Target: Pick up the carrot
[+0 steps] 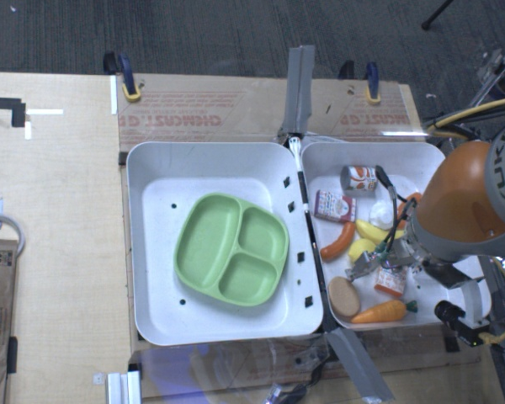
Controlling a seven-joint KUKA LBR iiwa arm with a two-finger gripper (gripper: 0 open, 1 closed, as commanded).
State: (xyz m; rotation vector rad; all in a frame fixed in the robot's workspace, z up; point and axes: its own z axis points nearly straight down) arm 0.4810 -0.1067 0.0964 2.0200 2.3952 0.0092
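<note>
Bench [50, 225] carries two shallow white bins side by side, w/ a cardboard sheet [261, 108] clamped along its far edge.

Left bin [147, 251], the bigger-looking one: holds one item, a green divided plate [232, 249] w/ three compartments, sitting roughly mid-bin, nothing on it.

Right bin [320, 154]: crowded w/ small toy food. Arm [463, 200], grey w/ orange band, covers the bin's right side; gripper [377, 263] is low over the bin's middle, among the items. Can't tell whether it's apart or together, or whether anything is in it: too cluttered there.

Contents, approx big to small:
- carrot [379, 312], orange w/ small green top at its right end, lies flat along the near edge of the right bin, towards the near right corner. Apart from the gripper, which is farther in.
- round tan/brown piece [343, 297], near left corner, just beside the carrot's tip.
- sausage [337, 241], orange-red, by the left wall, mid-way along, angled.
- red-and-white packet [333, 205], farther in, near the left wall.
- can [359, 178], grey w/ red label, on its side near the far edge.
- yellow pieces [366, 238], mid-bin, next to the sausage; shape unclear.
- small red-and-white carton [390, 283], just beyond the carrot, near the gripper.
</note>
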